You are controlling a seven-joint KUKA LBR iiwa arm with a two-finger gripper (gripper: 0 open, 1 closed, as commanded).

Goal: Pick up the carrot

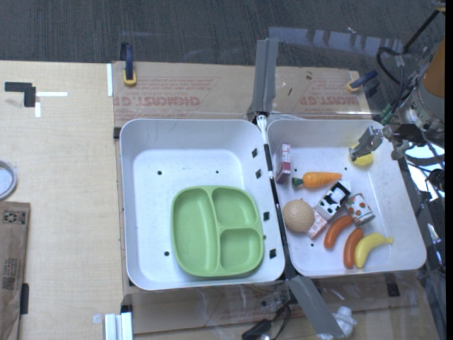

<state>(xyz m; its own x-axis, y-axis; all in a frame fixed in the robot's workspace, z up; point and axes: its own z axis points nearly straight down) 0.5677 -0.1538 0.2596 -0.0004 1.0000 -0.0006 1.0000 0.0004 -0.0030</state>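
Note:
The carrot (320, 179), orange with a green stem end pointing left, lies near the middle of the right bin (396, 261). My gripper (367, 145) hangs over the bin's far right part, up and to the right of the carrot and apart from it. Just below its tip sits a small yellow piece (364, 160). Whether that piece is held I cannot tell.
Around the carrot lie a pink-and-white carton (284, 163), a black-and-white block (332, 200), a tan egg-shaped item (299, 216), two red sausages (338, 231), and a banana (371, 247). The left bin (141, 190) holds a green divided plate (216, 230).

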